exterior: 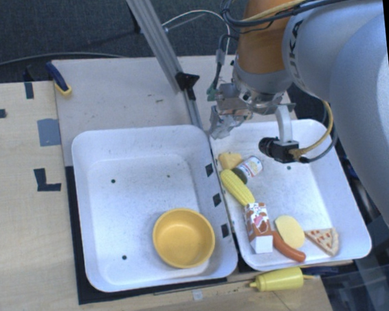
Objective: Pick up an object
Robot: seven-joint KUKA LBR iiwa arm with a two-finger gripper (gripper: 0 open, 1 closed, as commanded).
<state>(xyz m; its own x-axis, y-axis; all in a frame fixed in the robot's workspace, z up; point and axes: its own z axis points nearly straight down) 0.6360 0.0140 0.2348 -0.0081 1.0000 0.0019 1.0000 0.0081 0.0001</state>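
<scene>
**Arm poised over the far edge of the right bin**

From above the bench, the grey arm with its orange band comes in from the right, and its gripper (224,122) hangs over the far left corner of the right bin (321,172), close to the seam between the two bins. I can't tell from here whether the jaws are apart or together; the wrist body hides them, and nothing is visibly held.

The things to be picked lie in the right bin, mostly along its left side. A small yellow piece (229,159) sits nearest the gripper, with a little bottle (250,167) just beside it. An ear of corn (237,186) runs at a slant below them. Nearer the front edge are a red and white carton (259,227), a yellow round piece (289,231), a sausage (288,247) and a pizza slice (324,240), all close together.

The left bin (113,167) holds a yellow bowl (183,238), upright, near its front right corner.

On the bench (20,204) in front of the right bin lies a yellow mustard bottle (280,280) on its side.
</scene>
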